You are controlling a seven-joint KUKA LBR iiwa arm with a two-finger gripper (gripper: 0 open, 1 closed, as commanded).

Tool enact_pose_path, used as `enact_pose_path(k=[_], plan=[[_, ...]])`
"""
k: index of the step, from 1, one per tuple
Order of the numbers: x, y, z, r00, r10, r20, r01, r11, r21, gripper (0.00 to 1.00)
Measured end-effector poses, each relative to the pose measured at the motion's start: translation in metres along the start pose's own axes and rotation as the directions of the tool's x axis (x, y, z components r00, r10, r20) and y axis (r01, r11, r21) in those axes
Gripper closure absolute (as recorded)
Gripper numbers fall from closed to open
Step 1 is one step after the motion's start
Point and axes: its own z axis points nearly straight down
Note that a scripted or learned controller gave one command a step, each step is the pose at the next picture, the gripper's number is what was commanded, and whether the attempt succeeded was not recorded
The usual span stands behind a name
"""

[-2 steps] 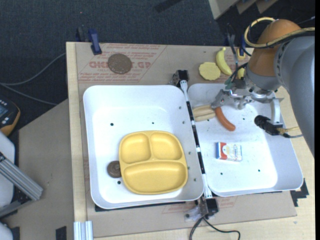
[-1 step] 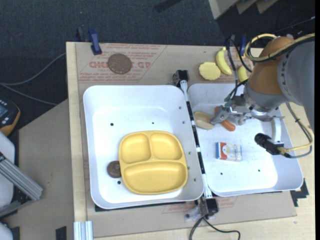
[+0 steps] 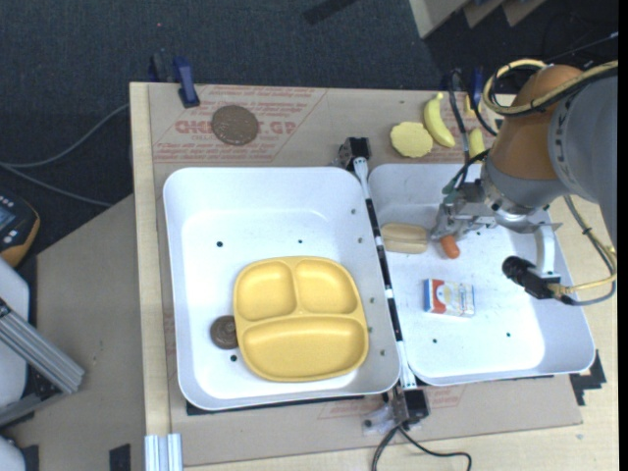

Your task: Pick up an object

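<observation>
now the gripper (image 3: pixel 449 226) is hovering over the carrot (image 3: pixel 448 248), beside the bun (image 3: pixel 404 237); its opening i cannot tell; it should be descending straight, centred.

L bin (image 3: pixel 196 214): divided tray (image 3: pixel 298 317) w/ small disc (image 3: pixel 224 333) touching its left edge. R bin (image 3: pixel 549 346): bread roll (image 3: pixel 403 236) by the left wall, small cylinder (image 3: pixel 449 247) just right of it, carton (image 3: pixel 449 297) nearer the front. Behind bins on worktop (image 3: pixel 294 135): disc (image 3: pixel 235 124), banana (image 3: pixel 439 121).
</observation>
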Motion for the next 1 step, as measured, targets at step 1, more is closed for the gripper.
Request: enact_pose_path(k=[1], plan=[[0.0675,-0.0168,-0.0955,1.000,-0.008,-0.003,0.008,1.000,-0.007,1.00]])
